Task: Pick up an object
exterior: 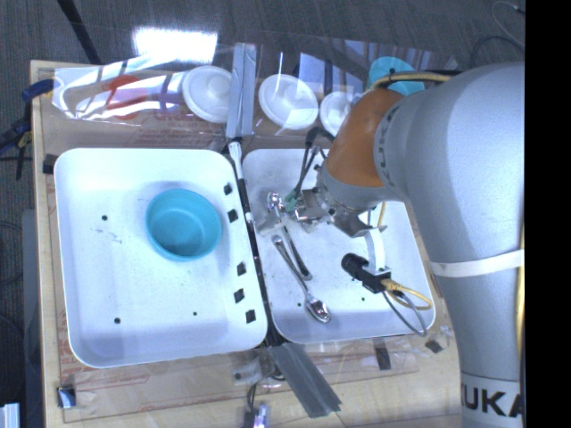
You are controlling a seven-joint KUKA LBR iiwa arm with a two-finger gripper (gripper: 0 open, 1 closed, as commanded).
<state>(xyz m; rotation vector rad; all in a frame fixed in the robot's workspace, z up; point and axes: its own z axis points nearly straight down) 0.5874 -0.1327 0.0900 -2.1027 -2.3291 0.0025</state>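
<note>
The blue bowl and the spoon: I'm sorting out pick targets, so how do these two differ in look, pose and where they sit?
The blue bowl sits in the left bin; the spoon lies in the right bin, below the tool. The bowl is round, deep and bright blue; the spoon is thin, long and shiny metal. The bowl stands upright, opening upward; the spoon lies flat on a slant, its scoop end toward the bin's near edge. Both rest untouched on a white bin floor.
</note>
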